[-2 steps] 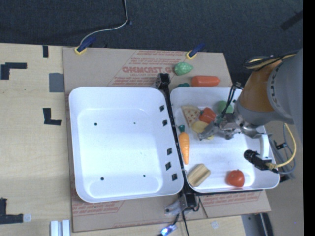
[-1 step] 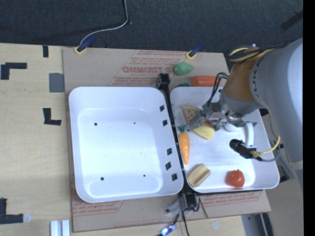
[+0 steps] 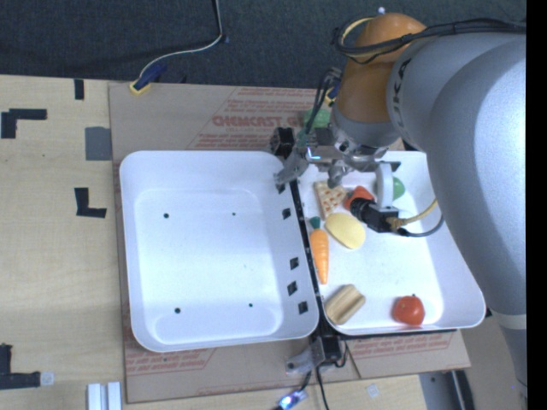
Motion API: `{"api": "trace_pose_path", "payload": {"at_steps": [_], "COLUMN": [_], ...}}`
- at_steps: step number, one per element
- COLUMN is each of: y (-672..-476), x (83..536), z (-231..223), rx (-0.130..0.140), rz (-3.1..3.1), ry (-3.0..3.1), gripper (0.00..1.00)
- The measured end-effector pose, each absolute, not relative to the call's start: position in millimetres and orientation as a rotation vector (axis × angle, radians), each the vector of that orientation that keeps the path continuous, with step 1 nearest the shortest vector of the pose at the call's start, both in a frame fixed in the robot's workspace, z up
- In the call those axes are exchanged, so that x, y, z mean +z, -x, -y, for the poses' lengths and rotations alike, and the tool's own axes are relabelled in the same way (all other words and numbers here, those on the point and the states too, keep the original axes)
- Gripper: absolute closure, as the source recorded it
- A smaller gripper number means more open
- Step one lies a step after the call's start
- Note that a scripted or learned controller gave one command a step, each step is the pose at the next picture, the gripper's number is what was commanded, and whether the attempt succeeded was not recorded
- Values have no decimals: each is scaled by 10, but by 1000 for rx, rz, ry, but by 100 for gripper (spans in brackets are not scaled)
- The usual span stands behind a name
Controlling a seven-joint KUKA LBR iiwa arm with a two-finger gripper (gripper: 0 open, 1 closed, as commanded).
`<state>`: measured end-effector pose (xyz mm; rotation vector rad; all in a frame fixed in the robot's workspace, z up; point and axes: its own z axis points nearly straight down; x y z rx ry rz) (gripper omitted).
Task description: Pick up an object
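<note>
Camera view, gripper: low over right bin; open or closed, cannot tell.
Cracker: directly beneath it; stiff, thin, light, take by edges.
Lemon: just beyond; smooth, rounded, slippery.
Carrot: nearer the divider.

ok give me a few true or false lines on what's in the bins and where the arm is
1. The carrot lies in the right bin, next to the divider. True.
2. The tomato sits in the left bin. False: it is in the right bin, near the front edge.
3. The gripper is over the right bin's far end. True.
4. The bread is stacked on the tomato. False: they lie apart.
5. The lemon lies beside the carrot. True.
</note>
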<state>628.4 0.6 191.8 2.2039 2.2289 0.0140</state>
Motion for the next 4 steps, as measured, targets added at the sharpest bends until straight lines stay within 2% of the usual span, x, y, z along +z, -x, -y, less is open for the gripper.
{"api": "trace_pose_path", "payload": {"at_steps": [1,2,3,4], "y": [-6195,-6040,-6204,-5970], "x": [2526,2053,1500,1045], "z": [-946,-1905,-2354,-2320], "rx": [9,-5,-4,-10], "rz": [-2233,-2238,-2227,-2223], "ry": [-2208,-2213,-2217,-2223], "gripper": [0,0,0,0]}}
